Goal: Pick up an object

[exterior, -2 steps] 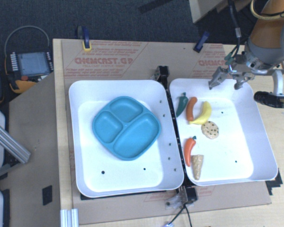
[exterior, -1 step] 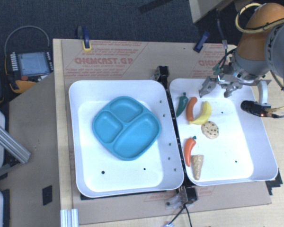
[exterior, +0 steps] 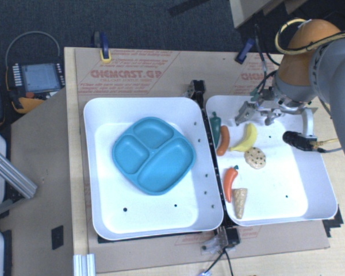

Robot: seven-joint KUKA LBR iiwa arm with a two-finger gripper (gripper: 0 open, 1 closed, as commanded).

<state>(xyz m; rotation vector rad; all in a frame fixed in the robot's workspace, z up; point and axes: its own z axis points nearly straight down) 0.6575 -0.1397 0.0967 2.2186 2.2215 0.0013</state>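
The right bin (exterior: 287, 203) holds several small items along its left side: a green pepper (exterior: 215, 122), an orange-red sausage-like piece (exterior: 223, 141), a yellow banana (exterior: 246, 138), a speckled round cookie (exterior: 255, 158), a carrot (exterior: 230, 182) and a tan cone-shaped piece (exterior: 240, 202). My gripper (exterior: 256, 116) hangs over the bin's far part, just behind the banana, with its fingers spread and nothing between them. It looks open and is apart from the banana.
A blue divided plate (exterior: 154, 154) lies in the left bin (exterior: 103, 206). The arm's orange band (exterior: 302, 50) and a black cable fitting (exterior: 298, 139) sit over the right bin's far right. The bins' shared wall (exterior: 210, 154) runs next to the items.
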